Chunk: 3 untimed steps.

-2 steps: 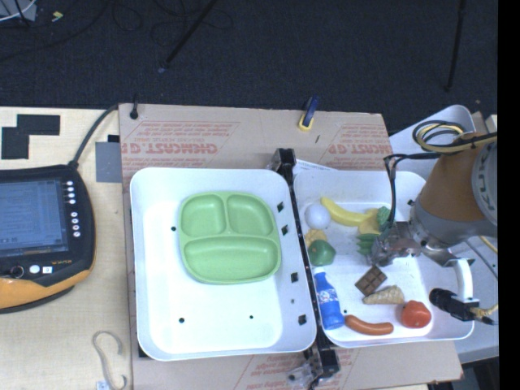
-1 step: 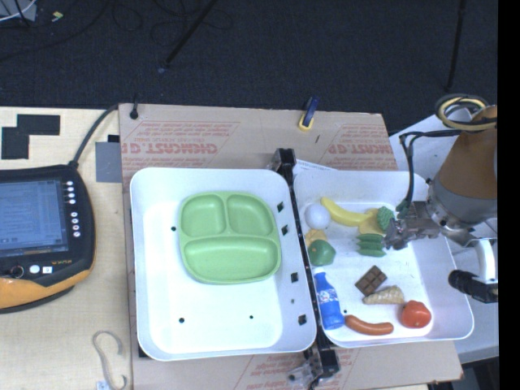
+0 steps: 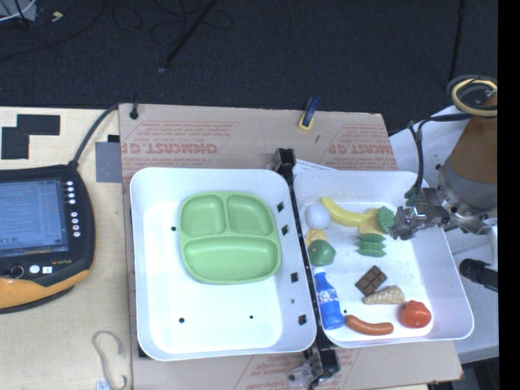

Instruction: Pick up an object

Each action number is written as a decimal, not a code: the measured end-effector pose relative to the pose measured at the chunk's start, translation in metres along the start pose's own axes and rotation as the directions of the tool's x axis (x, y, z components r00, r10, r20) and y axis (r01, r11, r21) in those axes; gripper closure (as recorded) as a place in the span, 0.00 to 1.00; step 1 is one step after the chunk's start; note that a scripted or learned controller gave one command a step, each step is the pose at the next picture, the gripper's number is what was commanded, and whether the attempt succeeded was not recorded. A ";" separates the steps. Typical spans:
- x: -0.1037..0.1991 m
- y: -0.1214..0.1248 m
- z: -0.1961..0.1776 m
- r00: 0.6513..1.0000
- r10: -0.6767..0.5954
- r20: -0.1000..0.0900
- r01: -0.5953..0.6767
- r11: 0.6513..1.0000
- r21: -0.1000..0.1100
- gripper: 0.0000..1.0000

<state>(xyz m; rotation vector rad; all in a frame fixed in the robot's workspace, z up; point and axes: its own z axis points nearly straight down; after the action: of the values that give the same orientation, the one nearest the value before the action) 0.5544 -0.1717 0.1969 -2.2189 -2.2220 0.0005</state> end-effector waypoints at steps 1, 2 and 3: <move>-0.001 0.001 -0.030 1.000 0.000 0.000 0.000 1.000 0.001 1.00; 0.049 -0.014 -0.017 1.000 -0.002 -0.003 0.002 1.000 0.008 1.00; 0.109 -0.027 -0.025 1.000 -0.004 -0.003 0.004 1.000 0.006 1.00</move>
<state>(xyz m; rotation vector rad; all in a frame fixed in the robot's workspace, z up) 0.5273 -0.0625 0.2223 -2.2091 -2.2219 0.0041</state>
